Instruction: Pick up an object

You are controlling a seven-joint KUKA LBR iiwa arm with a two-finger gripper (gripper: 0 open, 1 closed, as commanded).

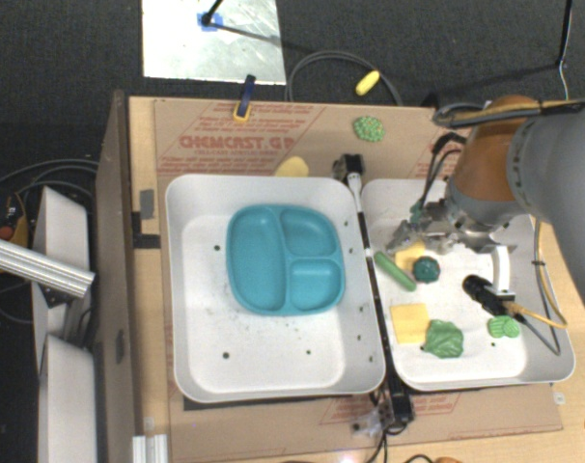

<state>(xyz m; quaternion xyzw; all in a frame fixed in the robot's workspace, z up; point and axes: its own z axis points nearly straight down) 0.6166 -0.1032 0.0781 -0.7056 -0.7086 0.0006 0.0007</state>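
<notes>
My gripper (423, 235) hangs low over the back left part of the right bin (543, 355), below the grey arm with its orange band. Just under it lie a small yellow block (408, 258) and a dark teal ball (427, 269), with a green pod (394, 270) slanting to their left. Whether the gripper touches any of them is unclear. Nearer the front lie a yellow square (409, 322), a leafy green piece (444, 339) and a small green piece (505, 327).
The left bin (191, 287) holds a teal divided plate (283, 259). On the cardboard behind the bins sit a green knobbly item (369, 128) and a pale yellow item (292, 168). Cables run along the right edge.
</notes>
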